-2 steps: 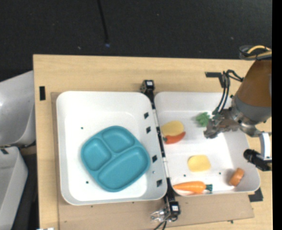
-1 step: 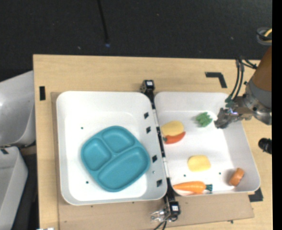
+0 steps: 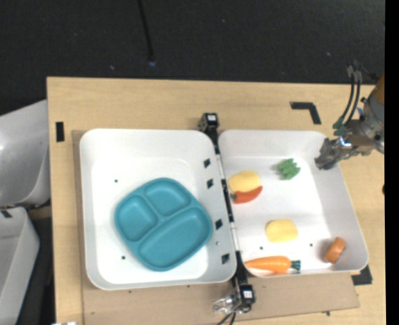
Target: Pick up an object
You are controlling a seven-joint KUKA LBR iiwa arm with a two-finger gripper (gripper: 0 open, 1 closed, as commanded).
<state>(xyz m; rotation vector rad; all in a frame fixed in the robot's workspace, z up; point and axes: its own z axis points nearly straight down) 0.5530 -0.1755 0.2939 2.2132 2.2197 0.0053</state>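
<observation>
The right bin [image 3: 334, 202] holds a small green piece [image 3: 288, 168] near its back, a yellow-and-red fruit [image 3: 245, 185] by its left wall, a yellow lump [image 3: 281, 230] in the middle, a carrot [image 3: 271, 265] along its front wall and a small orange piece [image 3: 334, 249] in the front right corner. My gripper [image 3: 326, 156] hangs at the bin's back right corner, to the right of the green piece, with nothing seen between its fingers.
The left bin [image 3: 97, 181] holds a blue divided plate [image 3: 162, 223]. A black divider with clips [image 3: 221, 202] runs between the bins. Bare wooden bench [image 3: 185, 103] lies behind both bins, and white equipment [image 3: 13, 161] stands at the left.
</observation>
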